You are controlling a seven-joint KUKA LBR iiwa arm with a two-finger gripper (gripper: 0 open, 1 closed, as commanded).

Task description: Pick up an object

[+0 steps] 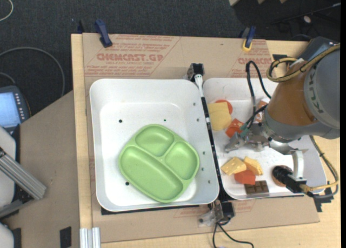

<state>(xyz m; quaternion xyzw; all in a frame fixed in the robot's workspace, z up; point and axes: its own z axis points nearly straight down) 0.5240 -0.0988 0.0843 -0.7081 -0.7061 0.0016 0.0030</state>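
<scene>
In the right bin (319, 179), the gripper (236, 143) is lowered among crowded food pieces; whether it is open or closed cannot be told. With the yellow wedge (234, 166) and red piece (234, 128) lying close by, a neighbour could be nudged aside or the grasp missed.

Dark grey carpet (135, 4) surrounds the desk (162, 52), a brown board printed with red lettering. Blue clamps (102, 32) grip its far edge; cables (21, 58) trail across the carpet at left.
</scene>
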